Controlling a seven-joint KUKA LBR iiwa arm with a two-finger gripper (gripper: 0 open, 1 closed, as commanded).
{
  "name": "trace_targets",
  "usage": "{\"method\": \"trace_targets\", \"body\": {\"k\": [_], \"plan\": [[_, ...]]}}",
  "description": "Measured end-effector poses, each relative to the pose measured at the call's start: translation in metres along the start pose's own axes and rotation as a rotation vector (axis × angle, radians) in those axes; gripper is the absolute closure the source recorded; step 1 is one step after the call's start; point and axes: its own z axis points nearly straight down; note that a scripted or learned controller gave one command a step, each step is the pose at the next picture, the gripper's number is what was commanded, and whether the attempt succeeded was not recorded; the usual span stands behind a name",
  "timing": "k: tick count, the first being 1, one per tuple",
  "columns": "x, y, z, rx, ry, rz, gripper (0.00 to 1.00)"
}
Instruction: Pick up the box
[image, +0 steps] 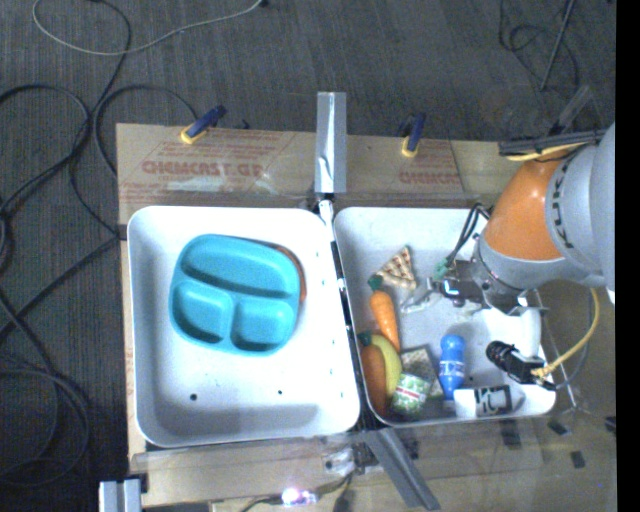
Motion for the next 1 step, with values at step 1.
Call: {"method": "trace_targets", "body": {"k": [1], "plan": [[-0.0273,0.0682,-0.0147,-0.002,-0.005,0.151,0.00]]}}
